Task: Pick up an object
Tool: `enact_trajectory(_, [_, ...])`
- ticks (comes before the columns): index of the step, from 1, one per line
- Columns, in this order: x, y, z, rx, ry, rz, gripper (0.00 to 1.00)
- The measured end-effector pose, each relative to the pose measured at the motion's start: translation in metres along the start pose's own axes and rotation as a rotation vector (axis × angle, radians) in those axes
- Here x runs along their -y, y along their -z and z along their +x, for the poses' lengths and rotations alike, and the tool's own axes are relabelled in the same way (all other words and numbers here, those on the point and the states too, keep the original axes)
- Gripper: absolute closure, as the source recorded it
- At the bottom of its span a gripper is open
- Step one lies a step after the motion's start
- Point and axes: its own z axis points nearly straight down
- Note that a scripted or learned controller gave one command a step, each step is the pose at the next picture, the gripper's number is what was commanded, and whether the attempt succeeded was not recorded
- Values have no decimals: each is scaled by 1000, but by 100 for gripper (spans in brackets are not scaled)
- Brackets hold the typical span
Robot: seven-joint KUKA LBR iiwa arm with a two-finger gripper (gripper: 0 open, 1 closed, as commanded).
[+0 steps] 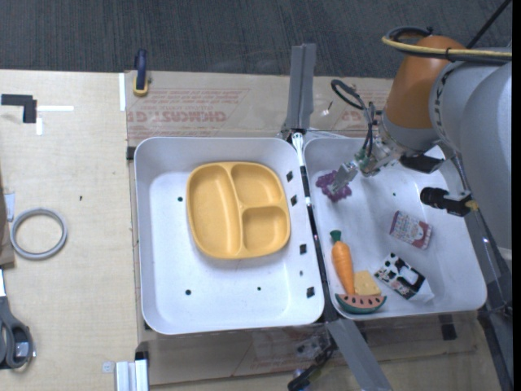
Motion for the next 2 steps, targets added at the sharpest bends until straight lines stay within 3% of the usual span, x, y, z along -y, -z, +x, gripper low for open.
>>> enact_trajectory(1, [13, 22, 3, -2, 68, -1, 0])
enact_trajectory(2, [87, 95, -68, -3, -88, -1, 0])
